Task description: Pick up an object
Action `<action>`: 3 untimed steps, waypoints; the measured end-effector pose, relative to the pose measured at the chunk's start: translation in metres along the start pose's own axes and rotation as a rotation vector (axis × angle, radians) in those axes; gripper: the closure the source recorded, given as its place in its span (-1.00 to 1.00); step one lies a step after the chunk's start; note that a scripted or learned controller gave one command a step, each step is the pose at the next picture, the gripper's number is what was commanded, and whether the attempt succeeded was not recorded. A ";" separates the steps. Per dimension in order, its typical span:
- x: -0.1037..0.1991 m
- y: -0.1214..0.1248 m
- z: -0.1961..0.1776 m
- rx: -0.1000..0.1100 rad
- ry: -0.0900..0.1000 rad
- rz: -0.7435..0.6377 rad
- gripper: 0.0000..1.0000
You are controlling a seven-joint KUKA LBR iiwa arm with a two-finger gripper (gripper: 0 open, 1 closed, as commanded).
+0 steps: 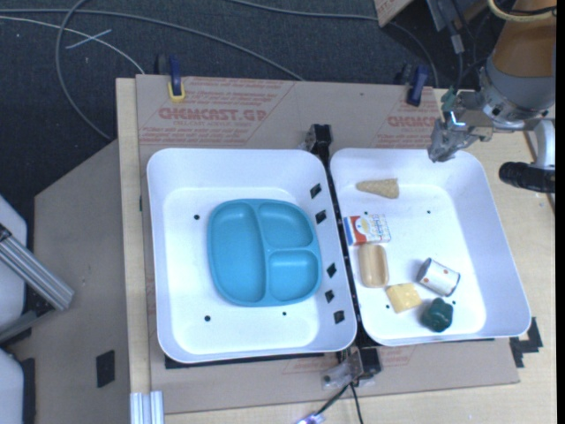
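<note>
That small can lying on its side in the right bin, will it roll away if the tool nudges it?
Probably. The small can lies on its side, so a push across its axis would likely roll it. Its curved, seemingly smooth wall may slip between fingers. It looks rigid and light.

A dark carpeted floor (265, 16) is stretching across the top of the view, with thin grey cables (115, 25) looping over it. The counter (79, 263) is showing a pale wooden top, and a brown cardboard sheet (229, 104) with red printing is lying on it, held by blue clamps (176, 76) at its far edge. Even, soft light is falling on everything.
</note>
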State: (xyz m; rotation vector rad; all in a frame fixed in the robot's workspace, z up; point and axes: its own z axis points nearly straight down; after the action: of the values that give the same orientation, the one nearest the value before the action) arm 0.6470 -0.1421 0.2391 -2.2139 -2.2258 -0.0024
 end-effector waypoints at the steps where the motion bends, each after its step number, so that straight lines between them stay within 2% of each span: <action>1: 0.055 -0.018 0.011 0.003 0.001 0.000 1.00; 3: 0.176 -0.049 0.000 0.002 0.001 -0.002 1.00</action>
State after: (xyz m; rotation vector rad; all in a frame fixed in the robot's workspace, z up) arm 0.5970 0.0337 0.2397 -2.2103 -2.2259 -0.0010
